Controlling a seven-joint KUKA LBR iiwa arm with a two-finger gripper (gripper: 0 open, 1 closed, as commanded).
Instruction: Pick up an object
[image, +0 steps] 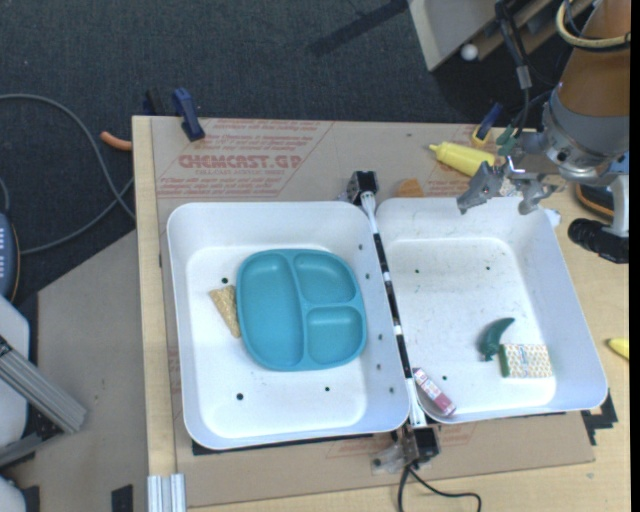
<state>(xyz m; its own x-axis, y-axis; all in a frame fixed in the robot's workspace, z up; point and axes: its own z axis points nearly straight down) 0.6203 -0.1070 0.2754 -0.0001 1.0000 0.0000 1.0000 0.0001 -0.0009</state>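
Green scrubber (495, 338) lies toward the near side of the right bin (450, 230), nearly straight nearward of my claw (505, 195) (fingers apart, gripping nothing), tilted long axis.

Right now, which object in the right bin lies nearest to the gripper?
The dark green object. It lies higher up the bin toward the gripper than the patterned sponge or the pink packet.
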